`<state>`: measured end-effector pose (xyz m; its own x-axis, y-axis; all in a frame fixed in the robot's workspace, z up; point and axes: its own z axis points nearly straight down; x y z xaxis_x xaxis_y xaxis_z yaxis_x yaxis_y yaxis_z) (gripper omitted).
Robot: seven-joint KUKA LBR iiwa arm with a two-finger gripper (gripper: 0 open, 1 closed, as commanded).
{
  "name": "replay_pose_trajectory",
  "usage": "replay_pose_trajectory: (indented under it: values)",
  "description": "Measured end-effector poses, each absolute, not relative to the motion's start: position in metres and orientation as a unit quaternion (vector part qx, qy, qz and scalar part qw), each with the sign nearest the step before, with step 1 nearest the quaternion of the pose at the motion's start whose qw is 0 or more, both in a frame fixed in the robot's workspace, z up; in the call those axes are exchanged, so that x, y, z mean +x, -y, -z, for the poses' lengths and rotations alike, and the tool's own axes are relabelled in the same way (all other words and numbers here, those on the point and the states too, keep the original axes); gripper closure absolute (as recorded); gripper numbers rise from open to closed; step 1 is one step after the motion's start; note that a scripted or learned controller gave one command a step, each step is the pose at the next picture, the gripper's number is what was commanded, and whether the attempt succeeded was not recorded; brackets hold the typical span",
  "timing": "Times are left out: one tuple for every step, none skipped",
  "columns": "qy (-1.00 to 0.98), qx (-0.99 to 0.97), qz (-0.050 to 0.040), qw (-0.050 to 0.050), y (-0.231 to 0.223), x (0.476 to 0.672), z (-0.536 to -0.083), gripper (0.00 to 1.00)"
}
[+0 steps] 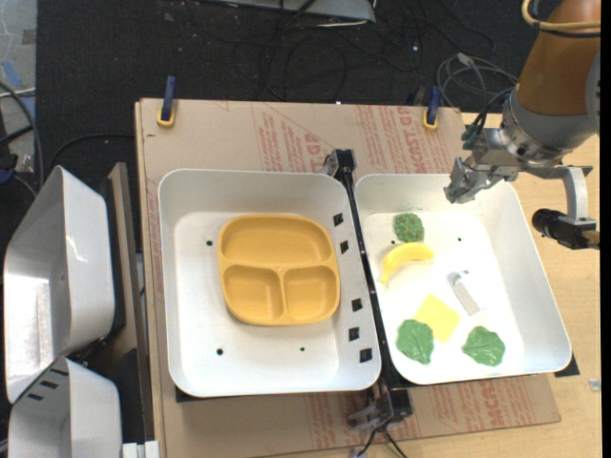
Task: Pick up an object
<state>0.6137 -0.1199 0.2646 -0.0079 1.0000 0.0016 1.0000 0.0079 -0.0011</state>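
My hand [459,187] hangs over the far edge of the right bin [535,256], above its upper corner, and from this angle I cannot tell how it is set, wide or narrow; nothing is visibly in it. The things I could take all lie below me in that bin: a small green piece [409,226] nearest, a yellow banana [405,259] just beside it, then a grey block [463,294], a yellow square [439,317] and two larger green pieces [415,341] [484,345] toward the near side.

My worry is the crowding — the small green piece and the banana sit close enough that a descent between them could nudge one aside and close on neither. The yellow square touches the green piece next to it, and it looks flat, so I would likely scrape the bin floor and slide off. I am also near the bin's rim; coming down from here without moving inward risks striking the wall. The divided tray [281,268] in the left bin [191,256] is too broad to grip — I judge it a poor target.
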Motion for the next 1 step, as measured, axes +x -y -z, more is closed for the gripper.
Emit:
replay_pose_trajectory:
  values:
    - [0.710, -0.704, 0.0001, 0.001, 0.0734, 0.5977, -0.2676, 1.00]
